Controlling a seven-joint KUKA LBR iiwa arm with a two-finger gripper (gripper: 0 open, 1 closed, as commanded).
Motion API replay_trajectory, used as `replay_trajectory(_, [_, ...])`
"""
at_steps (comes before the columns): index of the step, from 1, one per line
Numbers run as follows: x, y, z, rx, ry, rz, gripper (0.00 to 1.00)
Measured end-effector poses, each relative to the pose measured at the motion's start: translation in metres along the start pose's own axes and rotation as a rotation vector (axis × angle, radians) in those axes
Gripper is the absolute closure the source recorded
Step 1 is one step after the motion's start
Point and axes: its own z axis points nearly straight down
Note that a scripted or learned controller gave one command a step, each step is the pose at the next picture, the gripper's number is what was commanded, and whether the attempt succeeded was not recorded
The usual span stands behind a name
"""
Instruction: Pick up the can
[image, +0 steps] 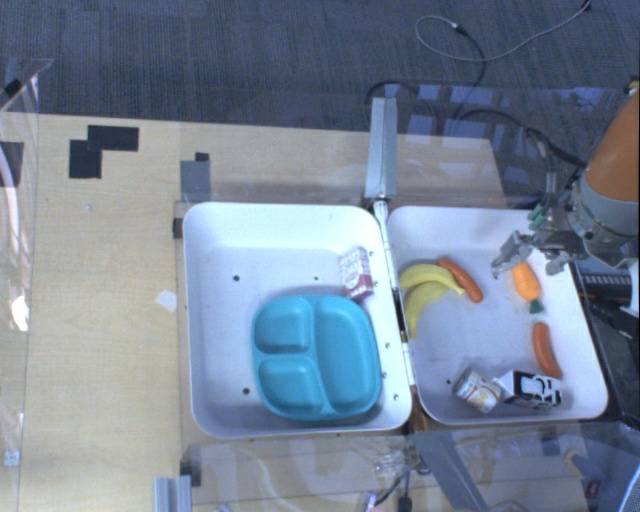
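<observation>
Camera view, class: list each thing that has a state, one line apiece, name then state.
can: on its side, right bin
carton: lying flat beside the can
blue tray: flat, compartments up, left bin
packet: against the left bin's wall
gripper: above the right bin, holding nothing

grey arm with orange band at right, gripper (530, 255) jaws spread open

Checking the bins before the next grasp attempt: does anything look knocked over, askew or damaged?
Yes. The small silver can lies tipped on its side near the front of the right white bin, beside a black-and-white carton also lying flat. In the left white bin, a crumpled red-and-white wrapper sits against the dividing wall.
</observation>
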Motion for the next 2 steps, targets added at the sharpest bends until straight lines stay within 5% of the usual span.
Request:
replay_trajectory(1, [0.030, -0.066, 0.117, 0.002, 0.001, -0.170, 0.00])
replay_trajectory(2, [0.003, -0.086, 0.120, -0.002, -0.001, -0.363, 0.00])
